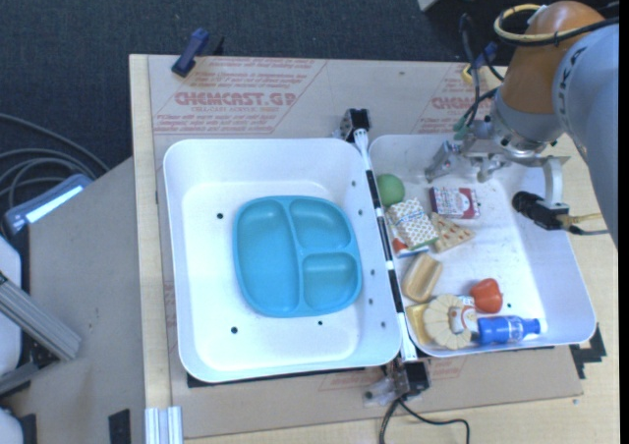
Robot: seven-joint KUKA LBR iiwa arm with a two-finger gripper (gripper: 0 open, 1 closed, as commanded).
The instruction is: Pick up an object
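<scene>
We see the gripper [464,159] hanging over the far part of the right bin [568,280], its fingers [439,161] spread apart with nothing between them, just above a red-and-white packet [456,201]. Close around that packet lie a green ball [391,188], a checkered packet [413,226] and a waffle-like piece [451,233], and nearer the front of the same bin a tan bread-like piece [422,276], a red tomato-like thing [486,292], a round printed item [449,320] and a blue bottle [507,330]. In the left bin [197,236] a blue divided plate [297,254] lies flat, and both bins rest on the worktop [246,98].
</scene>
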